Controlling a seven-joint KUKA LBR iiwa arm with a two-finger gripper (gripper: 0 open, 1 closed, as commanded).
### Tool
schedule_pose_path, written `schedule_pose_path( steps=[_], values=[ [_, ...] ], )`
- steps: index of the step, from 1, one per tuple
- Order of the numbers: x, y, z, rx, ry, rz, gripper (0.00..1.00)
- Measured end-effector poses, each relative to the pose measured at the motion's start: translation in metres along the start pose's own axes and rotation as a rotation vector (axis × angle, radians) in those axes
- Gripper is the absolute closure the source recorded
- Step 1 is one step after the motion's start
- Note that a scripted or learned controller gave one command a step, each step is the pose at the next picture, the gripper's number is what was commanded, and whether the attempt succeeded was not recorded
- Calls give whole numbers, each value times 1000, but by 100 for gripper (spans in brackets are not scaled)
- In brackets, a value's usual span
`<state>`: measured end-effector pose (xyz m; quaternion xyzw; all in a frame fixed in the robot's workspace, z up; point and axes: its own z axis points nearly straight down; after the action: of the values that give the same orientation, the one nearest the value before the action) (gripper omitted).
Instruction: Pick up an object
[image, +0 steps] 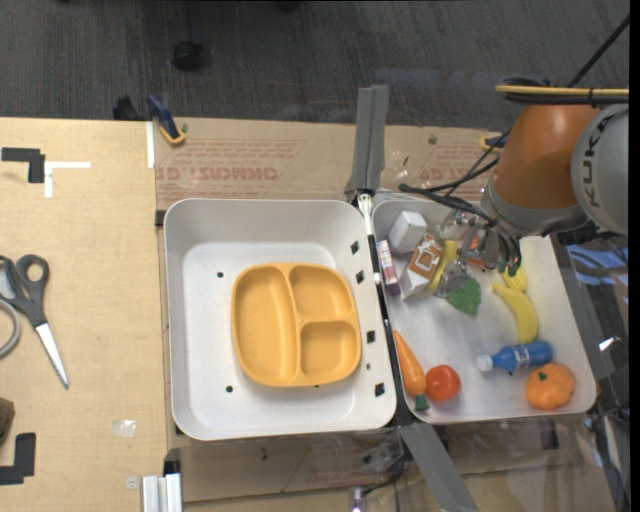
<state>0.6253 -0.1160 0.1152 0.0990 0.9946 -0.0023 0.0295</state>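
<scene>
I see the arm (560, 150) reaching in at the upper right of the frame, over the right bin (570, 300). The left bin (190, 330) carries a yellow divided plate (297, 324). Candidates lie right of centre: banana (520, 310), blue bottle (515, 357), small pumpkin (550, 386), tomato (442, 383), carrot (408, 365). The jaws (470, 245) sit amid clutter; I cannot tell their state. Crowding near the boxes (415, 245) could spoil a grasp. The wrist hides what lies beneath.
</scene>
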Motion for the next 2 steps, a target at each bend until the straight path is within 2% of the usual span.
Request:
schedule_pose_path(
  steps=[1,2],
  values=[
    [10,8,0,-1,1,224,0],
    [-1,16,5,7,22,354,0]
  ],
)
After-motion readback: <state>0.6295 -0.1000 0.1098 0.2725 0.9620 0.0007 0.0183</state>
